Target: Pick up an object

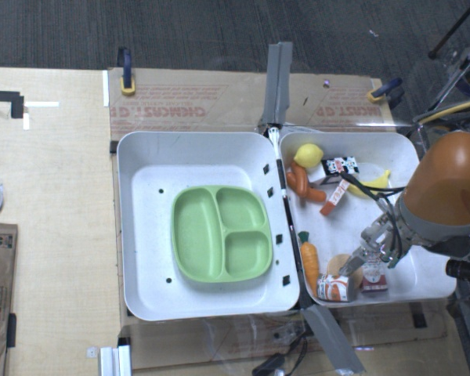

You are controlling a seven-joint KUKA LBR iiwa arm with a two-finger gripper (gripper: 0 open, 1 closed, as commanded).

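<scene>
Worktop (pixel 55 155): light wood, carrying two shallow white bins side by side.

Left bin (pixel 141 210): holds one green divided plate (pixel 222 233) with three compartments, lying flat near the middle.

Right bin (pixel 403 151): holds the loose objects. A yellow lemon (pixel 308 156) lies near the far left corner, with an orange-red sausage-shaped toy (pixel 300 182) just beside it. A small black-and-white block (pixel 341 165) sits next to the lemon. A yellow banana (pixel 372 184) lies toward the bin's middle. A carrot (pixel 309 262) with a green top rests along the left wall. A small can (pixel 334 288) lies on its side at the near edge.

Arm: grey, with an orange band (pixel 448 180), reaching in from the right over the right bin.

Tool (pixel 370 258): lowered into the near part of the right bin, just beside the can and above a red-and-white packet (pixel 374 280). Whether its fingers stand open or closed cannot be told.
</scene>
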